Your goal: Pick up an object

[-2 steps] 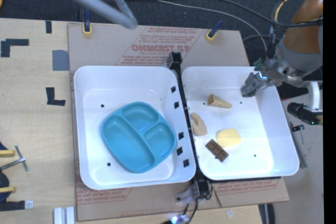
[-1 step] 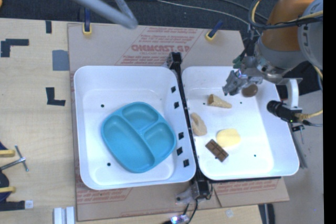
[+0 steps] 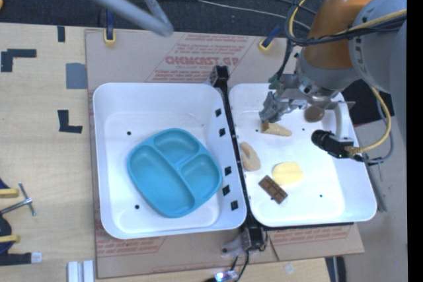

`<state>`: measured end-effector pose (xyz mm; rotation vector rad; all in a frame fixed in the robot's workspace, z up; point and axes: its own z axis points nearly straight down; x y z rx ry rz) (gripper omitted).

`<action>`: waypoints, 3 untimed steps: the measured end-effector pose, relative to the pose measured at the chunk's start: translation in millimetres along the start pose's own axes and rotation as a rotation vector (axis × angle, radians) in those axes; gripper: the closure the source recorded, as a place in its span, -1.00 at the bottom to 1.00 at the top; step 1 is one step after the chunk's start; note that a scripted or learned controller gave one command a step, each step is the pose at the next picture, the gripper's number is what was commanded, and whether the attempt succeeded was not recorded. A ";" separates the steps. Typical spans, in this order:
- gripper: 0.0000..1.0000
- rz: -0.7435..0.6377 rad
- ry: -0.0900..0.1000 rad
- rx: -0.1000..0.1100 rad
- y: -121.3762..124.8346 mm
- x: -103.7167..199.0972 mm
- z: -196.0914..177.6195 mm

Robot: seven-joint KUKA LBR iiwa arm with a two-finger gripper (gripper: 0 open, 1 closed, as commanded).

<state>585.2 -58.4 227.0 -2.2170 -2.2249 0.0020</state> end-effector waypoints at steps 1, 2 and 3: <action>1.00 -0.001 0.000 0.002 -11.1 46.3 8.7; 1.00 -0.002 0.001 -0.001 -18.5 95.9 -2.4; 1.00 -0.002 0.000 0.002 -27.3 149.5 10.2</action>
